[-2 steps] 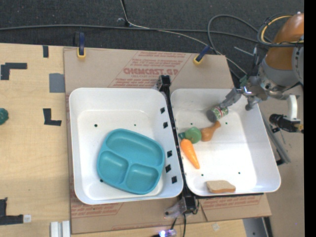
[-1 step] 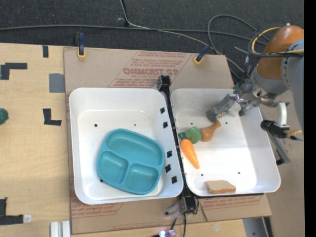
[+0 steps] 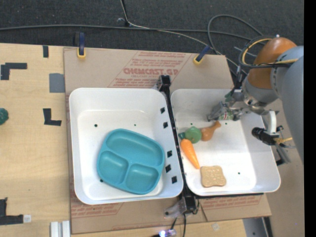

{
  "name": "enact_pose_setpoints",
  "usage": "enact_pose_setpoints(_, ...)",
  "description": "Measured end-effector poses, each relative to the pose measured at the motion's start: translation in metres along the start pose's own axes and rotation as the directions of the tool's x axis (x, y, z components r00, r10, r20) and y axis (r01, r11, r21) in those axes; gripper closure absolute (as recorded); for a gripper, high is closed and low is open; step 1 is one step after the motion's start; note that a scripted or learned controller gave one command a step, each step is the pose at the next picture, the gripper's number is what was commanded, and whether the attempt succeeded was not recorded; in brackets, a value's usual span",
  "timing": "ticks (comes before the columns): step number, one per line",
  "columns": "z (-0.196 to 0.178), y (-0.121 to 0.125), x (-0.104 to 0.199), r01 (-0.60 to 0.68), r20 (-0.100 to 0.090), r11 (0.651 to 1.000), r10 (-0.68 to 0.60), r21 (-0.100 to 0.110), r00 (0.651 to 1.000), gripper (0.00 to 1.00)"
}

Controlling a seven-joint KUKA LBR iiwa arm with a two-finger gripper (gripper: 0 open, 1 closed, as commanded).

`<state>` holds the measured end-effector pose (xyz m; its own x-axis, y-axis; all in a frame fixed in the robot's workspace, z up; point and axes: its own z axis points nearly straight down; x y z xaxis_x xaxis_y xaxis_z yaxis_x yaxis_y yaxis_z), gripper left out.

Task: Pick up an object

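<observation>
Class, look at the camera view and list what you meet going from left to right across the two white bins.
Blue divided tray → orange carrot → slice of toast → hand, above the right bin.

Dark carpet (image 3: 148, 4) lies behind a wooden bench (image 3: 29, 147) bearing cardboard (image 3: 143, 68).

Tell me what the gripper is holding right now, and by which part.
It cannot be told. The gripper hangs over the right bin, just above the brown drumstick-shaped toy, but no object can be made out between its fingers.
</observation>
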<state>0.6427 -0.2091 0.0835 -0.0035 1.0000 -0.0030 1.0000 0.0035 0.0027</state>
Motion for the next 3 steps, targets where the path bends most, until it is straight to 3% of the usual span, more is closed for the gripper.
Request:
enact_pose_setpoints(1, -0.015, 0.002, 0.000, 0.000, 0.001, 1.000, 0.000, -0.005, 1.000, 1.00)
enact_pose_setpoints(3, -0.102, 0.007, 0.001, -0.002, -0.002, 1.000, 0.002, 0.000, 1.000, 1.00)
